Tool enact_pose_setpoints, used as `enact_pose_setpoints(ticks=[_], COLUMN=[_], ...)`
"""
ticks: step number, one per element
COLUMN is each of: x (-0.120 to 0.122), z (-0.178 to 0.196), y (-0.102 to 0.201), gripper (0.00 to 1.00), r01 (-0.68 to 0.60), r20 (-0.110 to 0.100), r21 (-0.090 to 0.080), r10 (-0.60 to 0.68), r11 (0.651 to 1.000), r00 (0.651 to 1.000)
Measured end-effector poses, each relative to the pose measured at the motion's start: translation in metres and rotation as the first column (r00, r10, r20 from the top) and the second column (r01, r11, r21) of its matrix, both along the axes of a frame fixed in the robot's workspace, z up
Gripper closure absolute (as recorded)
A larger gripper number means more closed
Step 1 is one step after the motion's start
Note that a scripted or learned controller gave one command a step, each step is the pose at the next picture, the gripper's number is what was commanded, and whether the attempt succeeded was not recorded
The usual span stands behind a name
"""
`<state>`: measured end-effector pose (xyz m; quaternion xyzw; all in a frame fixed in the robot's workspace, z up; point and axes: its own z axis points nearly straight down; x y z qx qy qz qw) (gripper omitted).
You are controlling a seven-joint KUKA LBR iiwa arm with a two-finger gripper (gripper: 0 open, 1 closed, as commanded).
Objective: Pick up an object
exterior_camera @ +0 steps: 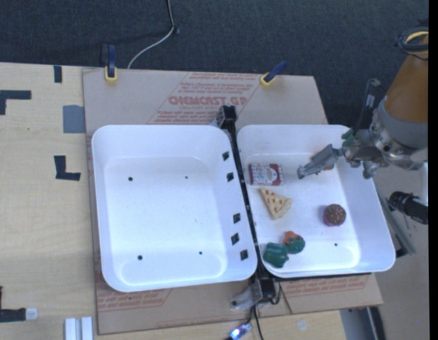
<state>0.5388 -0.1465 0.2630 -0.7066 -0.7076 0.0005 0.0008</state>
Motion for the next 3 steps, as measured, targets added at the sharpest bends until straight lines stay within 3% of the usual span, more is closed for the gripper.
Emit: enact_pose_setpoints(ticks=[1, 2, 3], x=[-0.022, -0.042, 0.038], z=[-0.086, -0.141, -0.007], y=[0.051, 0.048, 0.027], gripper=[0.0, 0.0, 0.0], r01=[-0.002, 0.003, -0.002], r20=[-0.008, 0.005, 0.02], r21=[0.003, -0.006, -0.006], r10=[0.002, -0.003, 0.002], r11=[1.0, 1.0, 1.0], r00=[1.0, 1.0, 1.0])
